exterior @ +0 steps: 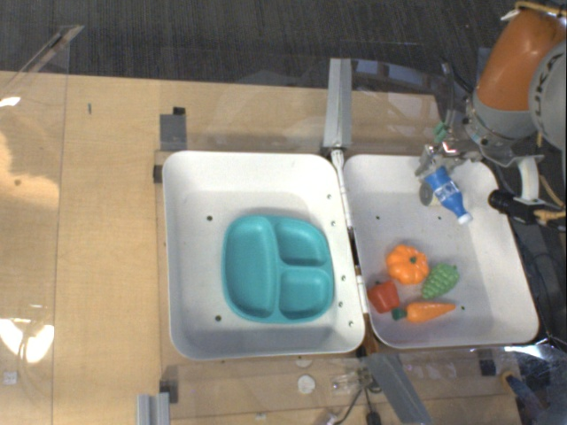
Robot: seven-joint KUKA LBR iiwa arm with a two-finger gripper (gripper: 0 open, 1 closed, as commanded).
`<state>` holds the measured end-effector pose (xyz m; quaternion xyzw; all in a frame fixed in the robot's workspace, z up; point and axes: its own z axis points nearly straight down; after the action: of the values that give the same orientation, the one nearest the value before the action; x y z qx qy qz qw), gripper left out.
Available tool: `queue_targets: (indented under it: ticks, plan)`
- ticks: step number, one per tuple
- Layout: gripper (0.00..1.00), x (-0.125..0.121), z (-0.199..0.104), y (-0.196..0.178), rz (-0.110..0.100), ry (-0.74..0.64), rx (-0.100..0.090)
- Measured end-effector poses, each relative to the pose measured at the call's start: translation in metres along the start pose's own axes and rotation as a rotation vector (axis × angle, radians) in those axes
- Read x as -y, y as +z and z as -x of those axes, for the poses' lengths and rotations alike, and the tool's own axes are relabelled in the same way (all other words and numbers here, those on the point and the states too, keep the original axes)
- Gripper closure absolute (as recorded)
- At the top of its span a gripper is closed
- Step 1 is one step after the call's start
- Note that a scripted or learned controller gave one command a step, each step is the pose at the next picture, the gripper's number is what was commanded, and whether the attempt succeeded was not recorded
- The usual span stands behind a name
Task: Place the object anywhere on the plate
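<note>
A teal plate (257, 273) with three compartments lies in the left bin (190, 237). My gripper (434, 173) is over the back of the right bin (514, 290), reaching in from the upper right. A small blue bottle (446, 193) with a white cap slants down and to the right from the fingers, which are shut on its upper end. The bottle is far to the right of the plate, across the divider between the bins.
In the front of the right bin lie an orange pumpkin (407, 264), a green bumpy toy (440, 281), a carrot (430, 310) and a red block (384, 297). A metal bar (337, 104) stands behind the bins' shared wall.
</note>
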<state>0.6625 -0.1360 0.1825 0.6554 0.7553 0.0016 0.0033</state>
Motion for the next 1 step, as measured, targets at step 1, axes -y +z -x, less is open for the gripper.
queue_targets:
  ticks: [1]
  plan:
    - [1.00, -0.0045, -0.0734, -0.0037, 0.000, -0.163, -0.002]
